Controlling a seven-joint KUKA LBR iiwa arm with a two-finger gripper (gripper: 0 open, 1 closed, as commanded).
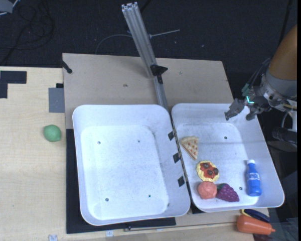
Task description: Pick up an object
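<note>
Overhead slanted view of a bench [20, 134] carrying two shallow white bins side by side. The left bin [83, 119] shows only its speckled floor. The right bin [210, 112] holds five objects grouped toward its near half: a wedge-shaped pizza slice [190, 146] close to the dividing wall; a round yellow piece with red and dark topping [208, 170] just below it; a pink-red ball [206, 190] touching a purple grape bunch [228, 193] near the front rim; and a blue bottle with a white cap [252, 177] standing apart at the right side. The arm [283, 59] enters from the right, its pincer [242, 112] poised over the far right corner of the right bin, fingers spread apart with nothing between them, well clear of all five objects. On the bench outside the bins lie a green ball [52, 133] at left and an orange object [254, 225] at the front right
</note>
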